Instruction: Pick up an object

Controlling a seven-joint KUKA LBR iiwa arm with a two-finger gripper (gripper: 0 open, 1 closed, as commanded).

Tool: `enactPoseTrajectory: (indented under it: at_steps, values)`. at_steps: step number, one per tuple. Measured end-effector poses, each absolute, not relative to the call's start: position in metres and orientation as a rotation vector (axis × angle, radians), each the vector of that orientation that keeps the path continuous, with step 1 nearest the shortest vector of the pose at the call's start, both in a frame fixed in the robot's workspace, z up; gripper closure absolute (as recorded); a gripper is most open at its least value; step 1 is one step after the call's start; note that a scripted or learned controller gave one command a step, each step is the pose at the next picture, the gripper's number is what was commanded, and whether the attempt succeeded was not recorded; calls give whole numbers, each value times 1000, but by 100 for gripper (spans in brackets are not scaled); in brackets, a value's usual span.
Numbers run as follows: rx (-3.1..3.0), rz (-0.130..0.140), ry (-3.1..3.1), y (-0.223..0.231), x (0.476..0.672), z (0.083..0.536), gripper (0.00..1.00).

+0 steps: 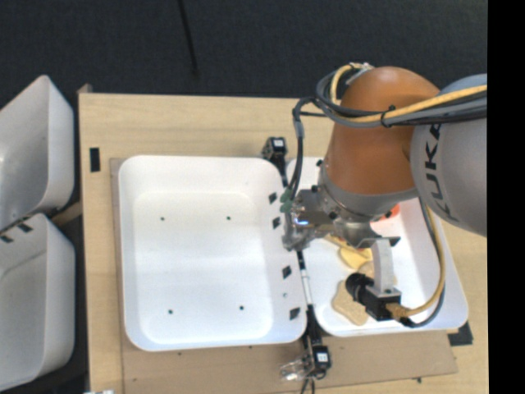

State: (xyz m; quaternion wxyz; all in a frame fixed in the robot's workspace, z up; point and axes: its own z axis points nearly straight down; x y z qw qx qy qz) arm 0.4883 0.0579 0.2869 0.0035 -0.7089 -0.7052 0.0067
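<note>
In the camera view, the arm (385, 138) was seen reaching in from the right, and the gripper (316, 224) was held over the right bin (447, 302), close to its left wall. Whether the gripper was parted or closed could not be told. A yellow piece (355, 257) and a tan piece (347, 305) were seen lying in that bin, just beside the gripper. The left bin (131, 245) was set alongside on the bench (189, 125).

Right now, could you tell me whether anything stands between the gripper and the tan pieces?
Nothing visible does: the tan pieces lie uncovered in the right bin, close beside the wrist.
</note>
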Motion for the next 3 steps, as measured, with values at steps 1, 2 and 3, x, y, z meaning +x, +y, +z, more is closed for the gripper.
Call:
enactPoseTrajectory:
  at_steps: [1, 2, 3]
  values:
    - [-2229, 7, -2213, -25, 489, 237, 100]
    - [-2237, 6, -2211, -150, 488, 210, 100]
    - [-2212, -8, -2235, -65, 515, 253, 100]
